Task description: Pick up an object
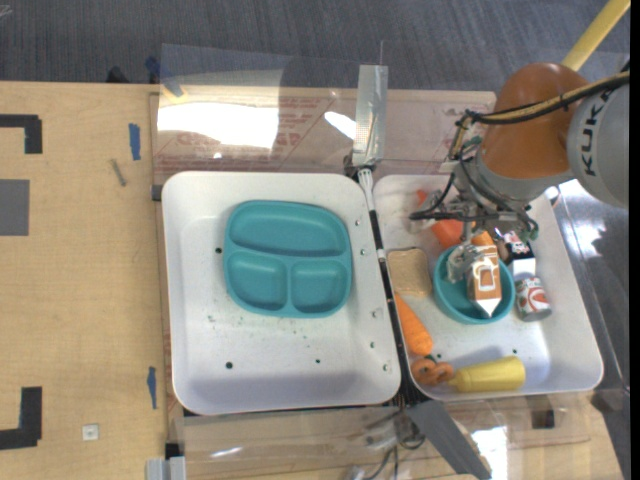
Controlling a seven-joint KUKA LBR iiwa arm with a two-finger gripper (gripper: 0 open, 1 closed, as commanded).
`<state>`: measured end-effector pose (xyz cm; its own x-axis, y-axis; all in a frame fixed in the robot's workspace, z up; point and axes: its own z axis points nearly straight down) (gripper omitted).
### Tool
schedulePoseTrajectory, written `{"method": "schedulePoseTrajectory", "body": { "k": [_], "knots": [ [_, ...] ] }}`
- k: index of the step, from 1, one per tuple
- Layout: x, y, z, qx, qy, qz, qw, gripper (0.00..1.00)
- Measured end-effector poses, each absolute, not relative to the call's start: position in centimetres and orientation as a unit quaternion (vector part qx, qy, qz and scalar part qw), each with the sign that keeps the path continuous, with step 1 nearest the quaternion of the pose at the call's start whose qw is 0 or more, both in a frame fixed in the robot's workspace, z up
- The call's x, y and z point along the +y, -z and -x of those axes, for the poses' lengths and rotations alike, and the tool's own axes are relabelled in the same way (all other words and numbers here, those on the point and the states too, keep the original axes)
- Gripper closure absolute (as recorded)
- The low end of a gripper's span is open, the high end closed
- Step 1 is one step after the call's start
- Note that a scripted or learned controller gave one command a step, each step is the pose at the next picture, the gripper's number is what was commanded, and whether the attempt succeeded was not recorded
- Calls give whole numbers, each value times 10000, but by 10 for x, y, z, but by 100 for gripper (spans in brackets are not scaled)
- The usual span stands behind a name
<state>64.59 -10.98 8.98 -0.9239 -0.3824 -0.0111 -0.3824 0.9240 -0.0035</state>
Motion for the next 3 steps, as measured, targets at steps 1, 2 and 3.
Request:
{"method": "schedulePoseTrajectory", "body": {
  "k": [1,2,3],
  "knots": [
    [-149,-91,-613,9622,13,2723,54,0],
    [-147,-106,-617,9623,19,2716,106,100],
    [-147,-103,-616,9622,9,2721,86,0]
  ]
}}
